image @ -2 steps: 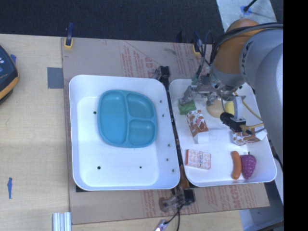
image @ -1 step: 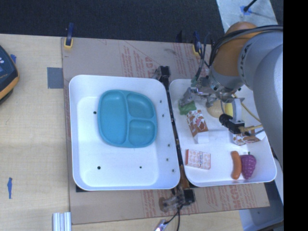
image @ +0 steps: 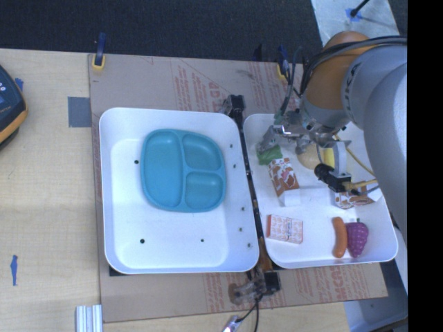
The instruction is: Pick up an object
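Apparently nothing is lifted yet: the grasp is not made.
Low in the right white bin (image: 387, 251), the metal two-finger gripper (image: 289, 131) hangs over a small green object (image: 268, 153) near a brown-and-white packet (image: 282, 175); whether it is apart or together I cannot tell.

Two white bins (image: 118, 185) on tan wooden surface (image: 41, 206); teal divided plate (image: 183, 169); orange sausage (image: 338, 237); purple grapes (image: 357, 238); red-and-white patterned packets (image: 285, 228); green item (image: 268, 153).
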`<state>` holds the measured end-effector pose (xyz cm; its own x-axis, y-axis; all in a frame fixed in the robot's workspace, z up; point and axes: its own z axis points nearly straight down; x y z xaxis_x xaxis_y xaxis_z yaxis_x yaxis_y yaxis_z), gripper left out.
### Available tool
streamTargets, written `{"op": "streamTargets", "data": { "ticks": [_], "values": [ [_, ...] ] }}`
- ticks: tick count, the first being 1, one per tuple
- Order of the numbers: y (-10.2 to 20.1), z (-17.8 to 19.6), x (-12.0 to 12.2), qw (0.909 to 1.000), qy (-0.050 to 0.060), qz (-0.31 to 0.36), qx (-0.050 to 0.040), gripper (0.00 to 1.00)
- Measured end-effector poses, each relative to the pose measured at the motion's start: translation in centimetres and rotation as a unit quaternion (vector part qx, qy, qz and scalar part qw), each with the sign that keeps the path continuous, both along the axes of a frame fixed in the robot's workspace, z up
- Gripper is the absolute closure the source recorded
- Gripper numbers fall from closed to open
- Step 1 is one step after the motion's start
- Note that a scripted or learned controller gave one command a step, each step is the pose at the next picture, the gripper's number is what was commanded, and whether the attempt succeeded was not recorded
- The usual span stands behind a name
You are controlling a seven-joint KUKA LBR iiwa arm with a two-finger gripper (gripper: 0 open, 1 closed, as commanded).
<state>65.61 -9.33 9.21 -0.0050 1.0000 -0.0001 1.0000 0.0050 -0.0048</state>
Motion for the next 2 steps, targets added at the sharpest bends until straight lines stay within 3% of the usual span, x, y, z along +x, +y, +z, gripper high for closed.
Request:
{"op": "streamTargets", "data": {
  "ticks": [1,2],
  "values": [
    [0.2,10.1,0.1,1.0000,-0.002,0.000,0.0001,0.00],
    [0.2,1.4,0.0,1.0000,0.000,0.000,-0.0006,0.00]
  ]
}}
